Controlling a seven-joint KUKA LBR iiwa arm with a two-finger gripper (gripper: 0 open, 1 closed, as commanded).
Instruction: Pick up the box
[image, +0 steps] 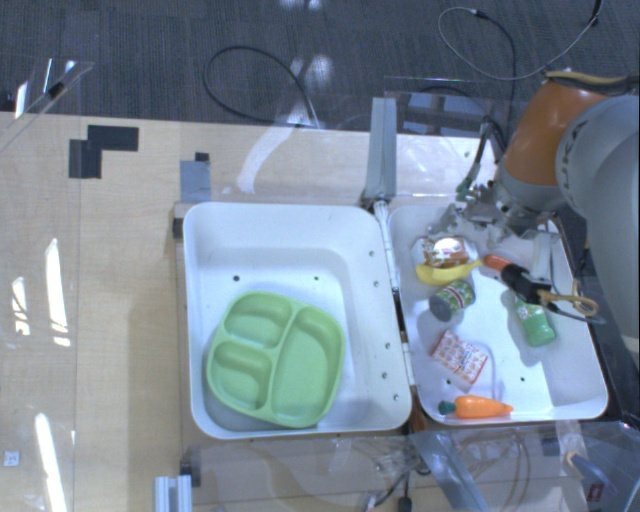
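Leftmost, a green tray (275, 358) is seen lying in the left bin (200, 300). Further right, in the right bin (580, 395), the box (461, 357) is found lying flat, between a can (453, 298) above it and a carrot (481, 406) below. A banana (446, 270) and a green bottle (536, 325) are also held there. At the bin's far edge the gripper (470, 205) is poised, well apart from the box; its state cannot be told. The approach is judged underway; next, a move toward the near side and a descent over the box are called for.
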